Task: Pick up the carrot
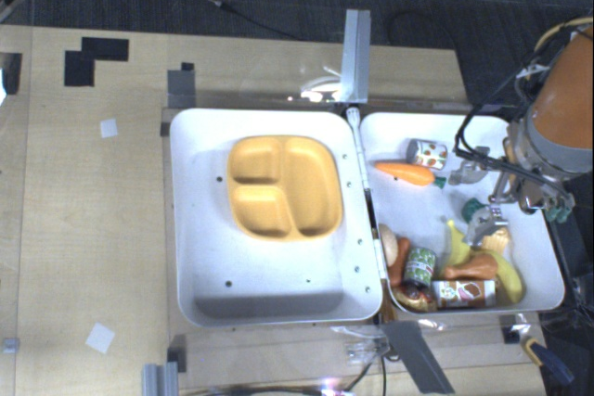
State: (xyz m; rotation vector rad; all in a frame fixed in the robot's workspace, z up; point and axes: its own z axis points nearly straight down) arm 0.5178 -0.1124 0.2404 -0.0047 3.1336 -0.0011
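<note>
The carrot is orange with a small green end and lies flat in the upper left part of the right bin, close to the divider. My gripper hangs over the right half of that bin, well to the right of the carrot and a little nearer the front. It sits above a pile of food items and nothing can be seen held in it. The arm's orange band is at the far right.
A small patterned can lies just behind the carrot. Bananas, a green can, a brown sausage-like piece and a boxed item crowd the right bin's front. The left bin holds a yellow divided plate.
</note>
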